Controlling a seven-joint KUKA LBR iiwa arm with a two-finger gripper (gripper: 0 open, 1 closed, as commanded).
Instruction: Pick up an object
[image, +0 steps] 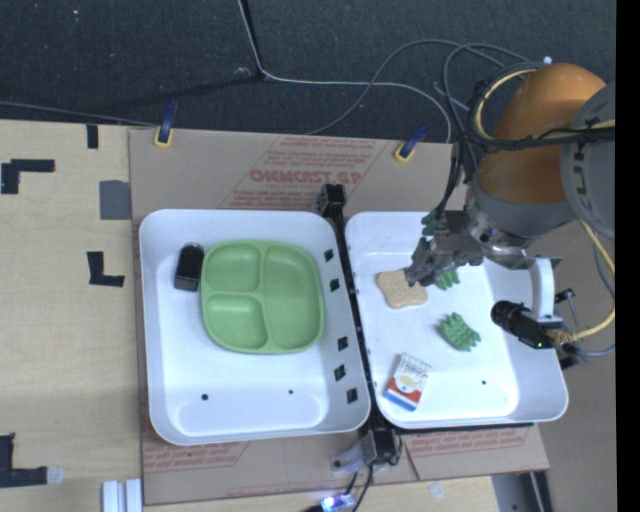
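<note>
While my gripper (425, 272) sits low over the tan biscuit (400, 290) in the right bin (520, 400), nothing looks lifted yet; I cannot tell its state, so the pick remains.

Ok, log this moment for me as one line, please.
phase: reach | gripper: low over right bin, at tan cookie-shaped piece | hold: unconfirmed | nearby: green toy, small carton | left bin: green divided plate, black block
</note>
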